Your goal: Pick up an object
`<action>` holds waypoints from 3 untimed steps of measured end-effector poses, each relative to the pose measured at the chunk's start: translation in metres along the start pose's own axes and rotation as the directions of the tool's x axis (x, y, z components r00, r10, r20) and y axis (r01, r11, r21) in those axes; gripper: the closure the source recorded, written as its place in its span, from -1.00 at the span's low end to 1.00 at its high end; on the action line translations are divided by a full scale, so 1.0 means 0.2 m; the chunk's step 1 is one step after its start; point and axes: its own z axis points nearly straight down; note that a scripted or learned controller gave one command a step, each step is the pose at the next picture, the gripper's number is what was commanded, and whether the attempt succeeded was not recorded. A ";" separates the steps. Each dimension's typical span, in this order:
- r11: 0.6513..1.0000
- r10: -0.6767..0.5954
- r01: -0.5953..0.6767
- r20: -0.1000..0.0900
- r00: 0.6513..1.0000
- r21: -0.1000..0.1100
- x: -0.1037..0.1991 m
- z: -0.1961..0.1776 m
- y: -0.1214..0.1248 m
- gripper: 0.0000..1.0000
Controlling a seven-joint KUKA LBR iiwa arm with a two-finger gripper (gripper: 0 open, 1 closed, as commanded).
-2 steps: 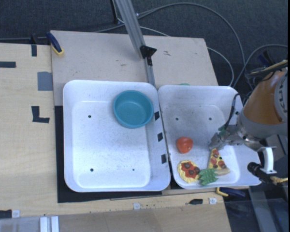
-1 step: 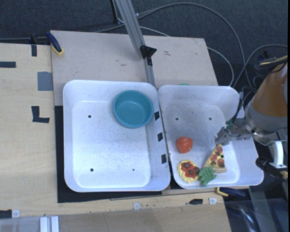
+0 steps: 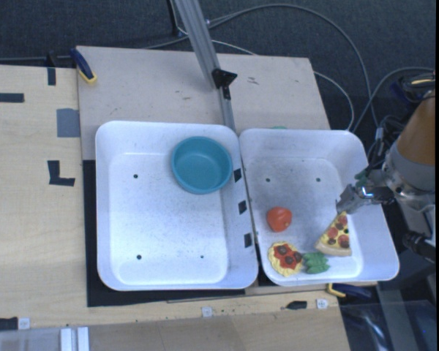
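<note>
End effector [image 3: 349, 199] above pizza slice [image 3: 336, 236] (bin's right edge)

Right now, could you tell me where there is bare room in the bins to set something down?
Left bin: its floor below the blue bowl. Right bin: the upper floor above the tomato. Crowded: the lower right corner, with the gripper, pizza slice and round pizza.

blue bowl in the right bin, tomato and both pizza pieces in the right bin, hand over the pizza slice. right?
Not quite. In the camera view the blue bowl sits in the left bin, near its back right corner. The rest stands: the tomato, the round pizza piece and the pizza slice lie in the right bin, and the hand is just above the slice's tip.
</note>
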 end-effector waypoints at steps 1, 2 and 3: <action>1.000 -0.001 0.001 0.000 1.000 0.000 0.02 -0.22 0.03 1.00; 1.000 -0.004 0.004 -0.002 1.000 0.003 0.31 -0.24 0.01 1.00; 1.000 -0.004 0.004 -0.002 1.000 0.005 0.57 -0.18 0.00 1.00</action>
